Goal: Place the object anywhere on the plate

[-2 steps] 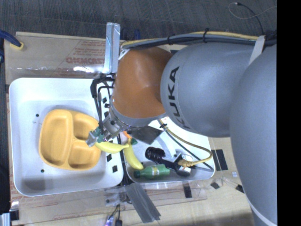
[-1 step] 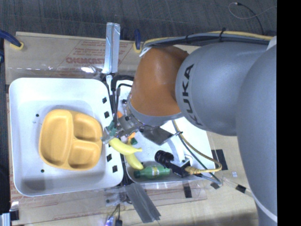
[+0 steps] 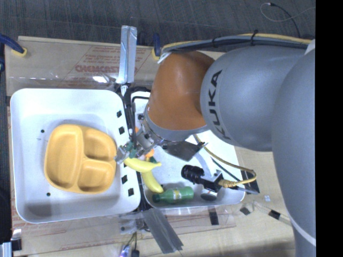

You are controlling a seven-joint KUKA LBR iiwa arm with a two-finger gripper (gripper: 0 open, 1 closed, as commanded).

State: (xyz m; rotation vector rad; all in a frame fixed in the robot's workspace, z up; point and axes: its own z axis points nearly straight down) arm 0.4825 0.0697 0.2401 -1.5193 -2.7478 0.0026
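Grey arm (image 3: 241, 90) reaches down, jaws (image 3: 130, 151) over banana (image 3: 143, 166).

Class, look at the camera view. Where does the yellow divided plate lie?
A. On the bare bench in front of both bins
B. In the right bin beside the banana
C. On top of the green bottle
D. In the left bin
D: the yellow plate rests on the floor of the left bin, while the banana and green bottle lie in the right bin.
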